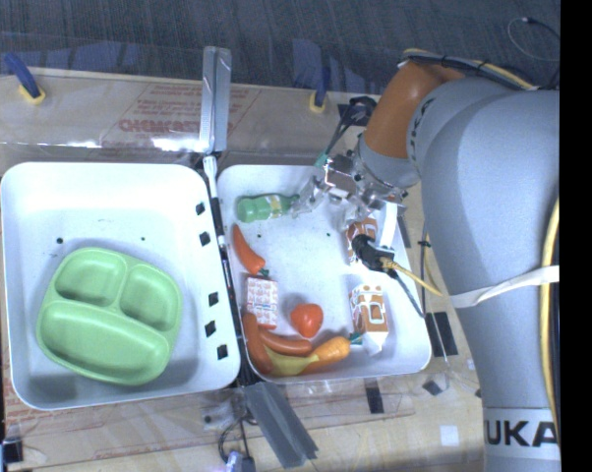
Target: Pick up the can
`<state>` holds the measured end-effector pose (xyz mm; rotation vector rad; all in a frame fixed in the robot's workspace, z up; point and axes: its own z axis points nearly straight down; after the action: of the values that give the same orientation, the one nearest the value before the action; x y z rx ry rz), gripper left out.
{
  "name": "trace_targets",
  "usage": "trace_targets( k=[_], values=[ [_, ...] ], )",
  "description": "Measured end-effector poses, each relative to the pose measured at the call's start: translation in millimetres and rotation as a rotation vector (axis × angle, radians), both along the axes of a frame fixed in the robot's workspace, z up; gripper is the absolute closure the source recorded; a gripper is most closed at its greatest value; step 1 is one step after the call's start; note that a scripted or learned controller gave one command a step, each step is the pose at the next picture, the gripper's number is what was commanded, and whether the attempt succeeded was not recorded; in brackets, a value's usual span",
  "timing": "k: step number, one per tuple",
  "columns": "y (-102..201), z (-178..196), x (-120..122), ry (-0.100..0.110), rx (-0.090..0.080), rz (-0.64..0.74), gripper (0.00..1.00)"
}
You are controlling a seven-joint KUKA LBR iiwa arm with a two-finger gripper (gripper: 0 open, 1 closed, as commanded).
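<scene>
A small can (pixel 262 299) with a red and white label lies at the left side of the right bin (pixel 316 254), between an orange pepper and a banana. My gripper (pixel 314 196) hangs over the bin's far part, well up and to the right of the can. Its tip is close to the cap end of a green bottle (pixel 261 207) that lies on its side. Nothing shows held in it. A second red and white pack (pixel 362 232) lies partly hidden under the wrist.
Also in the right bin are an orange pepper (pixel 247 250), a red tomato (pixel 307 318), a banana with a sausage and carrot (pixel 298 352) at the front, and a brown and white carton (pixel 370 312). The left bin (pixel 40 195) holds a green divided tray (pixel 109 315).
</scene>
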<state>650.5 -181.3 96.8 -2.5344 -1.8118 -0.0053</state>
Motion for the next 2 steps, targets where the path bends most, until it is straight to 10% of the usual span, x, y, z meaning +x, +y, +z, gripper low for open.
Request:
trace_targets(
  k=[2],
  values=[
    [-2.8,-1.4,-1.2,-0.010,-0.002,0.064,0.00]
  ],
)
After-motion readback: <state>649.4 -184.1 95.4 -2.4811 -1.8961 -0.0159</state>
